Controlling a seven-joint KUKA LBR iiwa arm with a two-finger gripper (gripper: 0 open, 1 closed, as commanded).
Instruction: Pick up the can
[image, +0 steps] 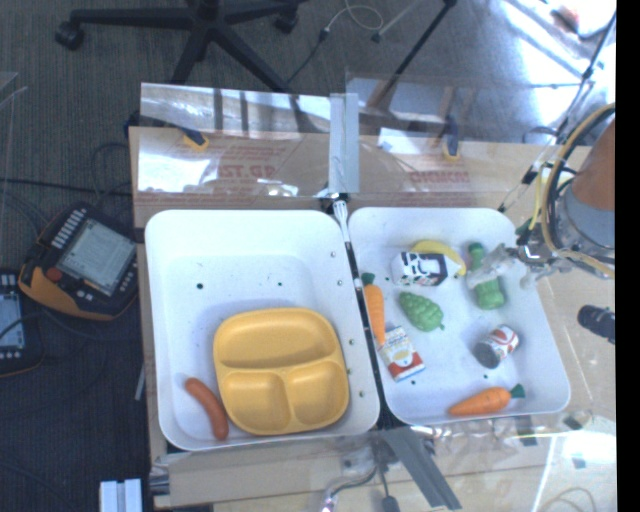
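One can (496, 344) lies in the right bin (545, 330), well below the tool (500, 258); its spread is unclear.

can (496, 345): small, lying on its side in the right bin (540, 340), toward the lower right part of the floor. silver-grey body, dark end facing lower left, red and white label at the upper right end. axis runs diagonally, lower left to upper right. sits apart from everything else; nothing touches it. an orange carrot (483, 401) lies below it near the front wall, a green pepper (489, 293) above it, a bumpy green fruit (421, 311) to its left.
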